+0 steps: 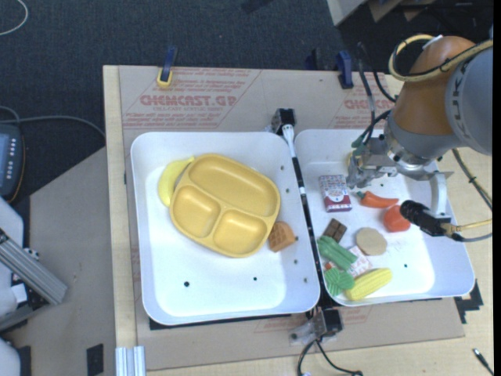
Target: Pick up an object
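Note:
The right bin (450,269) holds several toy food items. Among them are a red and white carton (335,193), an orange carrot (380,200), a red piece (395,219), a brown chocolate block (335,229) and a round tan cookie (371,242). Green vegetables (337,253) and a yellow corn cob (368,283) lie near the front edge. My gripper (364,175) hangs low over the back of this bin, just right of the carton and left of the carrot. The wrist above it hides its tips.
The left bin (156,233) carries a yellow divided tray (223,204) resting on a yellow plate (168,180). A brown pastry (282,236) sits by the tray's right corner. A black divider (301,202) runs between the bins. A black connector and cables (423,216) trail from the arm.

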`<state>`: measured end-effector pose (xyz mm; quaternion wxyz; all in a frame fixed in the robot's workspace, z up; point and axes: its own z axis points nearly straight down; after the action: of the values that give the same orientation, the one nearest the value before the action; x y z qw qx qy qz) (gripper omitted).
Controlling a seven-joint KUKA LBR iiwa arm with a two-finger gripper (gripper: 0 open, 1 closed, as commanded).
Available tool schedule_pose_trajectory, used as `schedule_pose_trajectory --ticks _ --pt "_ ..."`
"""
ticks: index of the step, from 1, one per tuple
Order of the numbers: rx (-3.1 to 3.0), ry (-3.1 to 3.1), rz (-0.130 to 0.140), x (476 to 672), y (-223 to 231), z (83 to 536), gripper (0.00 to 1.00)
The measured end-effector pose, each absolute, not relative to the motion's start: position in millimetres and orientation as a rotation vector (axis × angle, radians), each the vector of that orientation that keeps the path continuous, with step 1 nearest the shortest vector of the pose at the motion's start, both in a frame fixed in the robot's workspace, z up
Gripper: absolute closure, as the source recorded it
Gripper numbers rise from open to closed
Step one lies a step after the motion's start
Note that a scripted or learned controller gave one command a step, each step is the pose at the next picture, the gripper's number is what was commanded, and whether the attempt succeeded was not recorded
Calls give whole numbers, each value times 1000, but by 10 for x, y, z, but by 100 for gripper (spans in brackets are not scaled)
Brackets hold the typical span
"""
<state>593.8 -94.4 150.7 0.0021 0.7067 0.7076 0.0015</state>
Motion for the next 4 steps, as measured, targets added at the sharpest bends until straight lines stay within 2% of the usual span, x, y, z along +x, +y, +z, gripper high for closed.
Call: schedule_pose_trajectory --ticks 1,2,3,4 --pt "2215 2219 7 5949 -925 2152 100" --pt "2218 2220 3 5957 -923 2258 100" --pt "2213 2227 5 6131 -312 2298 100" --pt "2215 2226 3 6285 129 2145 100"
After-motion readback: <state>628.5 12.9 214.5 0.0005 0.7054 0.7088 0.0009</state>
